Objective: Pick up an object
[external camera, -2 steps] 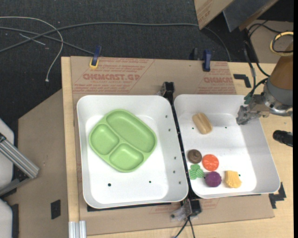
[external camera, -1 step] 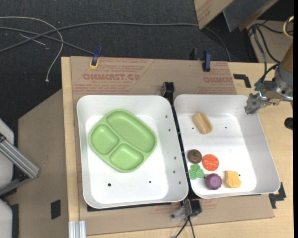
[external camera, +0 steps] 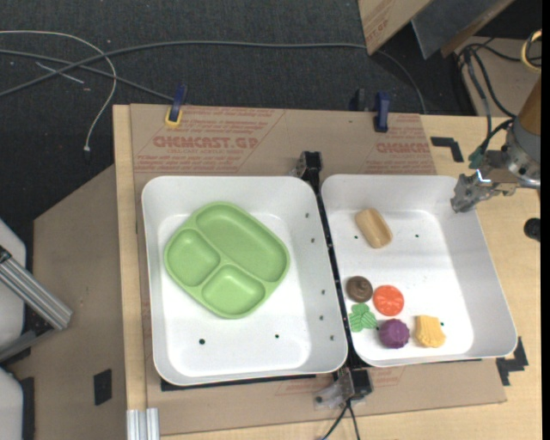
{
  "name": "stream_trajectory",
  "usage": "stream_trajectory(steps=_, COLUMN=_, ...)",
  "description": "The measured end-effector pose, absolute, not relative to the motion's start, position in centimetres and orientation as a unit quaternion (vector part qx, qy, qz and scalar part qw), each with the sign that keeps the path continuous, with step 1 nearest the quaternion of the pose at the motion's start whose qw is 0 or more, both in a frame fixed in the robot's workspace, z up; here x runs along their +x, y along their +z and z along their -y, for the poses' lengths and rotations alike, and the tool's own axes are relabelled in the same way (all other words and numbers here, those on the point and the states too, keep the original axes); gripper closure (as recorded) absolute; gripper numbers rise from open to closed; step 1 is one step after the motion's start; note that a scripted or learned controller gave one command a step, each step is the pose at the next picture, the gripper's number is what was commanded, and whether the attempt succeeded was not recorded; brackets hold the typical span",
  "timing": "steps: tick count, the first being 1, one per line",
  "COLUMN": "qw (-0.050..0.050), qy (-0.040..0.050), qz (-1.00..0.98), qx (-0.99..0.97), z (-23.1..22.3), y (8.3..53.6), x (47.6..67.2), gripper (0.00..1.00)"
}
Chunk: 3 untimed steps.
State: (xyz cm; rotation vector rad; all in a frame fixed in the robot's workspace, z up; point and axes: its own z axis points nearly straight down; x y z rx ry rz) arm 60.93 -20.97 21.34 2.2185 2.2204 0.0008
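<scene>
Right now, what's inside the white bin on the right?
The right bin holds a tan bread roll, a chocolate doughnut, an orange tomato-like piece, a green leafy piece, a purple piece and a yellow piece. Nothing there looks covered.

A dark carpeted floor (external camera: 258, 51) surrounds a bench topped with a printed cardboard sheet (external camera: 232, 137), held at its far edge by a yellow-handled clamp (external camera: 177, 105) and a blue clamp (external camera: 381, 112). Thin pale cables (external camera: 60, 64) loop across the carpet (upper left). A cardboard box (external camera: 391, 21) sits beyond the bench; an aluminium bar (external camera: 30, 288) crosses the left edge.
</scene>
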Motion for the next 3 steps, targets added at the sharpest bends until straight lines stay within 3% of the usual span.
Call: stream_trajectory(steps=3, qw=0.0, qy=0.0008, qz=-0.708, qx=0.706, z=4.6, y=23.6, x=61.1, gripper=1.0)
